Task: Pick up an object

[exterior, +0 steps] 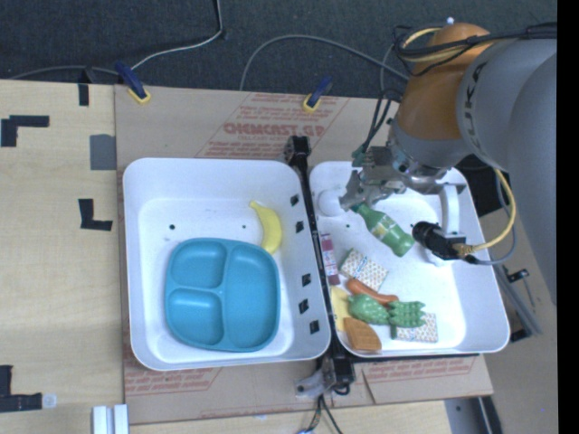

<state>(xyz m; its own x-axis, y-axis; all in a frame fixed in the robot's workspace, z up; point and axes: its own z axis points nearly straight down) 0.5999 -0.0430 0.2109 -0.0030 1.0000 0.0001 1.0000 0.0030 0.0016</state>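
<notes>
**Bench inspection: arm over right bin**

Wooden bench with black tape marks, brown cardboard sheet beneath two white bins, dark carpet and loose cables behind. Two clamps on cardboard's far edge, blue and yellow. Left bin: one blue divided plate, one yellow banana just beyond it. Right bin: one green bottle lying tilted, one patterned packet, small heap of toy food near front wall, count unclear. Gripper low over bottle's cap end; finger state cannot be judged
</notes>
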